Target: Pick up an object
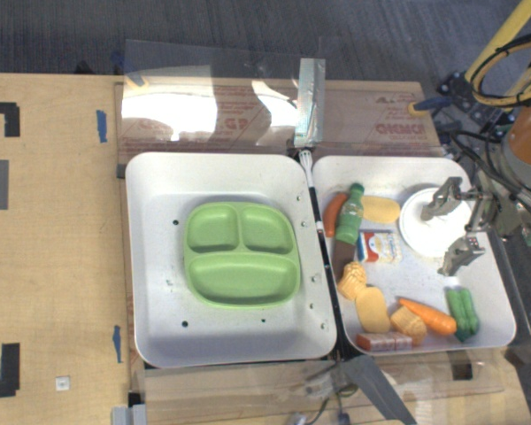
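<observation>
a: why's everything piled in the right bin (500, 277)?

b: looks like the pick side. food toys crowd its left half + front edge, so the arm coming in from the right has a short reach. left bin (150, 237) carries just the green divided plate (242, 253), lying flat in the middle, prob the drop side.

a: claw status?

b: gripper (453, 227) sits over the right bin's back right part, fingers spread wide apart, nothing between them. so released, no grasp. one finger is toward the bin's back, the other toward its front.

a: what's under it?

b: a white round plate (422, 227), flat on the bin floor. the spread fingers straddle its right rim, as far as i can tell from this slant. can't tell if they touch it or hang above.

a: other candidates?

b: green pickle-ish piece (461, 312) just in front of the claw, near the bin's right front corner. orange carrot (429, 317) touching it on the left. green bottle (350, 212) leans across a red-brown piece (334, 214) by the divider, well apart from the claw. yellow piece (380, 209) beside the bottle's top, close to the white plate's left edge.

a: best bet?

b: imo the white plate, since it's right at the fingers. flat + thin tho, so a rim pinch could slip. pickle is the nearest chunky alt.
</observation>
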